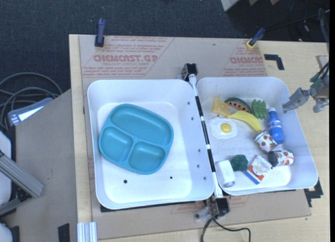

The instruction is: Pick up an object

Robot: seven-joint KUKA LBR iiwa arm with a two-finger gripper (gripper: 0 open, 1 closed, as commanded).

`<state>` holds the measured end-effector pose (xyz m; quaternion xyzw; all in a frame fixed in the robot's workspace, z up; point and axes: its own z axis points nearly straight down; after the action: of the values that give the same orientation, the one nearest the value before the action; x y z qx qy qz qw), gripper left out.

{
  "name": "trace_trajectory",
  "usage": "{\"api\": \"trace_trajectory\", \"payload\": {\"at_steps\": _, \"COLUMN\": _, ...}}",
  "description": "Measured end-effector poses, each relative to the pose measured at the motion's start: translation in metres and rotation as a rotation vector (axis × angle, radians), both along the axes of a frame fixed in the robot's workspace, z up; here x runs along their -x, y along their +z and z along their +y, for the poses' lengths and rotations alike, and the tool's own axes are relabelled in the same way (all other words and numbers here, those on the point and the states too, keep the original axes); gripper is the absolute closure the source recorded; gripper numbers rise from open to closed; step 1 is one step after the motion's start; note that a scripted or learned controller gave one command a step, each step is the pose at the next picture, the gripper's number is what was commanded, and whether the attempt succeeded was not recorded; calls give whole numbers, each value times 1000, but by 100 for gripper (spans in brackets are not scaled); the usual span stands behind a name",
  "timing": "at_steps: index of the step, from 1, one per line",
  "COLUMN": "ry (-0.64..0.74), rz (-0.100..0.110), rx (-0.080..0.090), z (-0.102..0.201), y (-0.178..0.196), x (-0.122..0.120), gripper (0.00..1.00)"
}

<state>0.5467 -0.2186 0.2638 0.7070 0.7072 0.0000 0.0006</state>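
The right bin (298, 131) holds several toy foods: a yellow cheese wedge (221, 108), a watermelon slice (236, 102), a banana (247, 119), a green leafy piece (259, 108), a blue bottle (274, 125), a fried egg (225, 129), two red-spotted white cups (266, 140) (283, 157), a broccoli floret (239, 162), a white block (226, 173) and a small red and blue carton (258, 168). My gripper (308, 102) hangs over the bin's right rim, just right of the blue bottle. It is open, and nothing sits between its two grey fingers (294, 99).
The left bin (99, 99) holds a blue divided plate (136, 139). A clip rail (201, 131) joins the two bins. Both bins rest on a cardboard sheet (157, 52) with clamps at its far edge. Cables lie on the floor at the left.
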Motion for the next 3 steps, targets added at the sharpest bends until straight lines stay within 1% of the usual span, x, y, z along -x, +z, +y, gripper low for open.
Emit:
{"api": "trace_trajectory", "payload": {"at_steps": 1, "ry": 1, "rz": 5, "rx": -3, "z": -4, "y": -107, "x": -66, "gripper": 0}}
{"api": "trace_trajectory", "payload": {"at_steps": 2, "ry": 0, "rz": -14, "rx": 3, "z": 16, "y": -172, "x": -57, "gripper": 0}}
{"api": "trace_trajectory", "payload": {"at_steps": 3, "ry": 1, "rz": 3, "rx": -2, "z": 42, "y": -179, "x": -39, "gripper": 0}}
